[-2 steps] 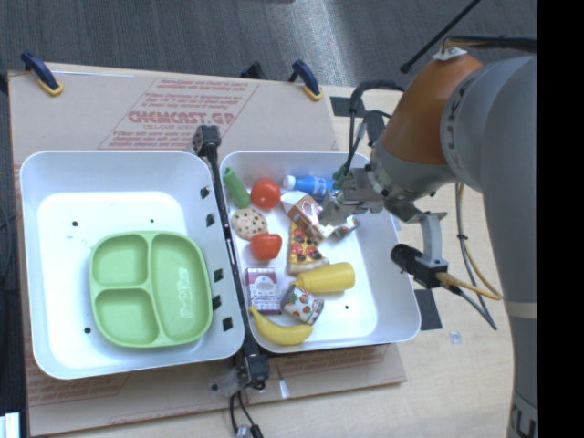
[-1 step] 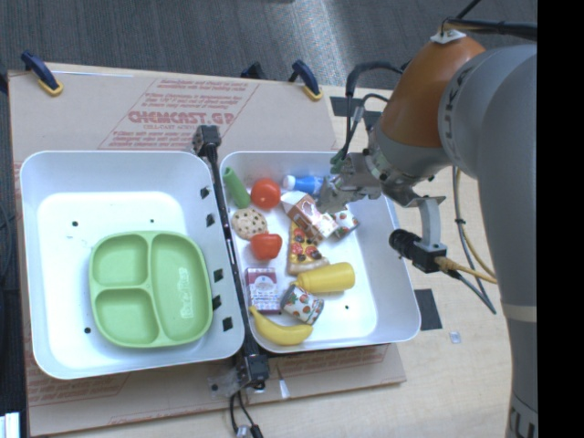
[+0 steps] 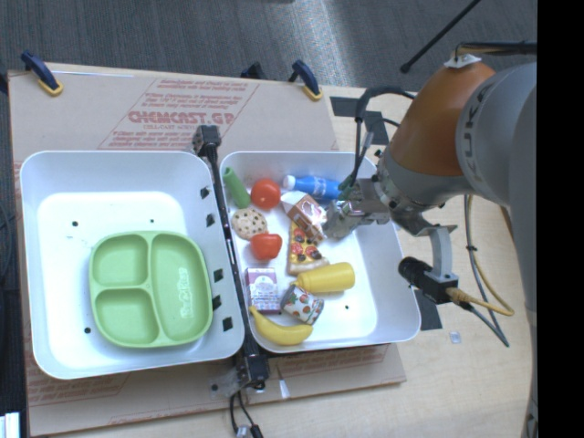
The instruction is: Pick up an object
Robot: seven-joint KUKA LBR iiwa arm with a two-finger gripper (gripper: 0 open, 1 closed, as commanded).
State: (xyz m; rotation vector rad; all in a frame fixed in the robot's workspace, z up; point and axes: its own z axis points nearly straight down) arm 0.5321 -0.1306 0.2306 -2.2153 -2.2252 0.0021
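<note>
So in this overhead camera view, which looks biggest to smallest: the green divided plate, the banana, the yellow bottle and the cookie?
1. Green divided plate, by far the largest.
2. Banana.
3. Yellow bottle, close to the banana in length, so that pair is unsure.
4. Cookie, smallest.

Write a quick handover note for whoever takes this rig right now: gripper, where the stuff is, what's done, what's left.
Gripper: low in the right bin, beside the small carton; no item visibly between its fingers.
Right bin: banana, mustard bottle, pizza slice, two tomatoes, cookie, blue bottle.
Left bin: green tray.
Done: nothing lifted.
Left: pick up one item.
</note>
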